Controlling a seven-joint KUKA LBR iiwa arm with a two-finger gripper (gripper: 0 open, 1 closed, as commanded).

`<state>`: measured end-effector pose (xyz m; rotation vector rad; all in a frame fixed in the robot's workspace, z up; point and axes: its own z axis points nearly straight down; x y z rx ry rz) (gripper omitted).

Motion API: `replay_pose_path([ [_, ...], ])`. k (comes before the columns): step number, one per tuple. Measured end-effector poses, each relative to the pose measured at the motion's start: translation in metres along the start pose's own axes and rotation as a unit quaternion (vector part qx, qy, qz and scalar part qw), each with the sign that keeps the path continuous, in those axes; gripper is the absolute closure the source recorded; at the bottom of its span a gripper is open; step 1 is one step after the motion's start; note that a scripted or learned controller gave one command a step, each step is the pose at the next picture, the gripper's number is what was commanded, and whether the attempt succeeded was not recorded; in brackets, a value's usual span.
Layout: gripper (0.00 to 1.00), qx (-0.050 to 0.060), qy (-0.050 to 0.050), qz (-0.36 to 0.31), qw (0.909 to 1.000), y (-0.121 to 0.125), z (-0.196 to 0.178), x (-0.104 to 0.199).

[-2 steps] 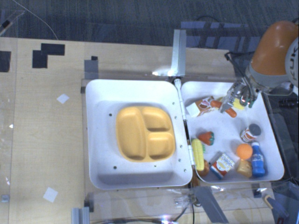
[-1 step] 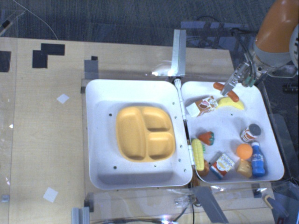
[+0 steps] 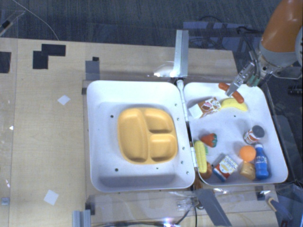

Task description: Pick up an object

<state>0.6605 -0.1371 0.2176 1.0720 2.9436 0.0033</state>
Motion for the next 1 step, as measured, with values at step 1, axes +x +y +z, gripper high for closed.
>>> replay_pose_path([
  [1,1.0,0.002,0.002,0.297,0.9549,0.0294,0.0575,0.035],
])
